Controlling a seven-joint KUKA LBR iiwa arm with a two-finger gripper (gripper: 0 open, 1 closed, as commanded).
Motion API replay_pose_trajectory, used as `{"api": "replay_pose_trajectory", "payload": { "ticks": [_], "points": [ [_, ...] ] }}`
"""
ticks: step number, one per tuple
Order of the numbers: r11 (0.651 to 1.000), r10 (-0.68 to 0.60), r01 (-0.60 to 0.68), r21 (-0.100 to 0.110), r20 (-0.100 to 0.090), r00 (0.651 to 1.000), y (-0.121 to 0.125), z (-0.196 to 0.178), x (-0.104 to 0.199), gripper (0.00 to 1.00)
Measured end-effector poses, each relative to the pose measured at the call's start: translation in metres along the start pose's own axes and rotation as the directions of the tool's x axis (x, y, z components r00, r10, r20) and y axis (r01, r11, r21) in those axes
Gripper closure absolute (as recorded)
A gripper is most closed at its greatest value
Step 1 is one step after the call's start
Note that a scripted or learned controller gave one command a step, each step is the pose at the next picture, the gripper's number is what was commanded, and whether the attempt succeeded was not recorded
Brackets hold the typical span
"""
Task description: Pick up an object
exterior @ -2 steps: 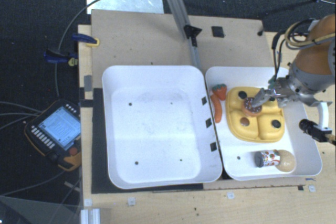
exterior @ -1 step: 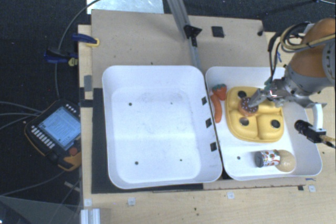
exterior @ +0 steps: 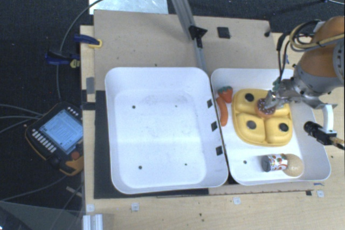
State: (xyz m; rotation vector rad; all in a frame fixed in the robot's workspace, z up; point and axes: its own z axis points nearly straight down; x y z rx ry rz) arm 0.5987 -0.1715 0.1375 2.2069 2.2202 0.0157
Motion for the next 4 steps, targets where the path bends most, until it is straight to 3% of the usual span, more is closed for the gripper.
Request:
{"api": "replay_pose_trajectory", "payload": {
  "ticks": [2, 3, 4],
  "points": [
    [1.000, 0.000, 0.000, 0.008, 0.001, 1.000, 0.002, -0.104, 0.006, 1.00],
    [1.000, 0.000, 0.000, 0.010, 0.000, 1.000, 0.004, -0.128, 0.006, 1.00],
    [1.000, -0.003, 0.003, 0.013, -0.002, 1.000, 0.000, -0.131, 0.054, 1.00]
  ]
}}
